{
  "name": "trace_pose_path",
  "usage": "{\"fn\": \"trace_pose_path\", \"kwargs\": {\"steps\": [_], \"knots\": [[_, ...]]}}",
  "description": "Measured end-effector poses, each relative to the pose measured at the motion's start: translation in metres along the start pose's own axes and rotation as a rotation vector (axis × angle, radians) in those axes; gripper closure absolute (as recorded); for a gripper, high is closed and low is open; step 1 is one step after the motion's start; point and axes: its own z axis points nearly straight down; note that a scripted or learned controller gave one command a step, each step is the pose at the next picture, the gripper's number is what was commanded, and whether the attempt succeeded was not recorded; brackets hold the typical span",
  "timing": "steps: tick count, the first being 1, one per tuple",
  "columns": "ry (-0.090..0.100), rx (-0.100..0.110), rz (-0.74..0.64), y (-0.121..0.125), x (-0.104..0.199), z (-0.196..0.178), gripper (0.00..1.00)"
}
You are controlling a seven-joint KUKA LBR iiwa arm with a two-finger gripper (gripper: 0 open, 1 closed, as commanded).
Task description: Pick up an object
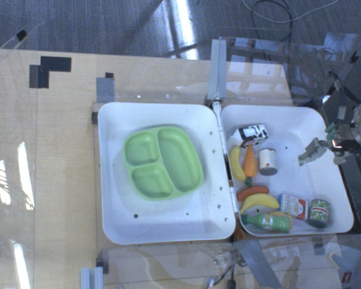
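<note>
1. Orange carrot (250, 161) is lying among the toys in the right bin (307, 122), between a banana (236, 163) and a small can (267, 161).
2. Gripper (316, 149) is hovering at the bin's right side with nothing between its fingers; I cannot tell its opening.
3. Approach is underway; next it needs lowering over one object.

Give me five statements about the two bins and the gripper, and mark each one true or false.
1. The green divided plate lies in the left bin. True.
2. The carrot lies on the green divided plate. False: it lies in the right bin, beside a banana.
3. The gripper holds the green bottle. False: the bottle lies at the right bin's near edge, apart from the gripper.
4. The gripper is over the right bin's right side. True.
5. The small white can stands on the bare bench. False: it is in the right bin.
</note>
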Motion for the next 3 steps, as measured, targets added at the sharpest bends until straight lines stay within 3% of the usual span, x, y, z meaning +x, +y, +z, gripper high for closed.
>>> {"fn": "trace_pose_path", "kwargs": {"steps": [1,2,3], "knots": [[0.000,-0.002,0.061,0.023,0.022,-0.028,0.00],[0.001,0.002,-0.044,0.034,0.081,0.083,0.00],[0.001,0.001,-0.277,0.058,0.059,0.157,0.00]]}}
